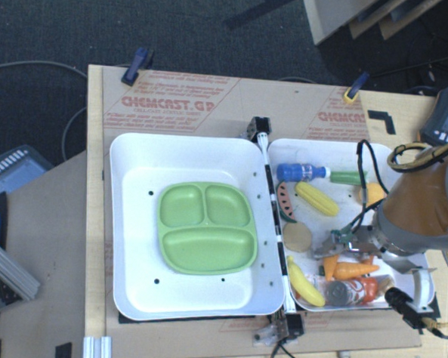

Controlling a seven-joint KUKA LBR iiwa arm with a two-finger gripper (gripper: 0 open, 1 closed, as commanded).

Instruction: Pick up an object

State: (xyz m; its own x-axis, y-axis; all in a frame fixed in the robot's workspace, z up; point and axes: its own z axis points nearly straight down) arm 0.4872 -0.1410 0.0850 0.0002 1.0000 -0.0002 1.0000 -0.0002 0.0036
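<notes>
Toys are lying crowded in the right bin [286, 152]: a blue bottle [300, 172] and a green marker [347, 176] along the far side, a corn cob [317, 198] below them, a watermelon slice [284, 201] against the left wall, a tan disc [297, 236], a banana [306, 284] at the near left corner, and a carrot [349, 270] beside a grey disc [339, 293] near the front. The end effector [340, 242] is being lowered among them, just above the carrot, with the arm's wrist [415, 213] covering much of the bin's right side; how far it is spread, and whether anything is caught in it, cannot be told. The carrot is being judged the likeliest target. A clean pick is best being attempted by centring over the carrot's middle, closing across its narrow width, and keeping clear of the neighbouring disc and the bin wall. The green tray [206, 228] in the left bin [131, 207] is being left untouched on the surface [106, 129].
</notes>
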